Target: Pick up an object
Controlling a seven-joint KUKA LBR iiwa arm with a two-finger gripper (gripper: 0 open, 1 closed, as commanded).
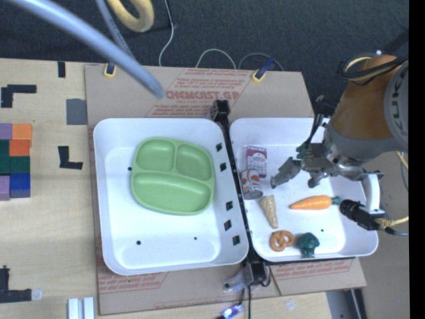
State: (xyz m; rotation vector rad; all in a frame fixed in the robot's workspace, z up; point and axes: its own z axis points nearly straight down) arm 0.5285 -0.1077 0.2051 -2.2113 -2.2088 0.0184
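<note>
BENCH, FROM ABOVE: At far left, coloured blocks (16,159) sit on the bench top, outside the bins. Next comes the left bin (166,248), on a cardboard sheet (199,93), holding a green plate (174,177) w/ three compartments, lying flat toward the bin's far side. A row of black clips (229,205) runs along the seam btwn the two bins.

In the right bin (285,133) lie all the small pickable items. A red-and-white pack (255,166) lies by the left wall. Just nearer than it is a cone (269,210), tip pointing to the near side. Near the front edge is a pretzel (280,239), w/ a dark green broccoli (307,243) just beside it on the right. A carrot (311,203) lies crosswise mid-bin, to the right of the cone.

My gripper (297,178) hangs over the right bin's middle, btwn the pack and the carrot and a bit farther back than the carrot. My fingers are spread, w/ nothing btwn them. I can't tell if they touch the bin floor. My arm (362,121) comes in from the right, orange band showing.
</note>
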